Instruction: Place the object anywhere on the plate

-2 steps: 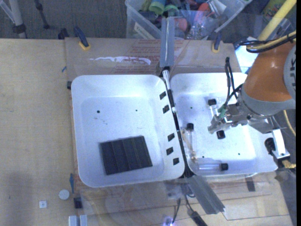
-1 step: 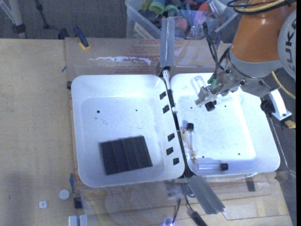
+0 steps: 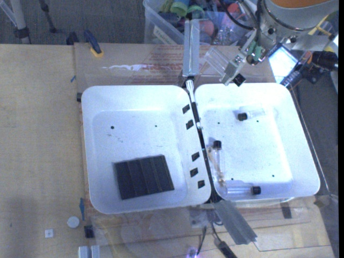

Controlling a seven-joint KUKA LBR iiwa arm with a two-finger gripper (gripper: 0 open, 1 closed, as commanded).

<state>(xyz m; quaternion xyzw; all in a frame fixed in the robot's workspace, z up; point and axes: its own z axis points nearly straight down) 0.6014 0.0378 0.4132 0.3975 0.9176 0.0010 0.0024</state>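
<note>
Claw [image 3: 235, 79], finger state cannot be told, above right white bin [image 3: 301, 144]; clear black-capped plastic vials [image 3: 240, 188] may slip; dark ridged rectangular plate [image 3: 143, 177] opposite.

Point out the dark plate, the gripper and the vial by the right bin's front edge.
plate [image 3: 144, 177]: camera view, centre of its slab.
gripper [image 3: 234, 78]: camera view, at its fingertips.
vial [image 3: 240, 189]: camera view, clear body.

clear tub of colourful junk [image 3: 185, 9] up behind the bins; blue clamp [image 3: 94, 46] on the wooden bench [image 3: 32, 122]; little white disc [image 3: 72, 221] near the front-left corner
</note>
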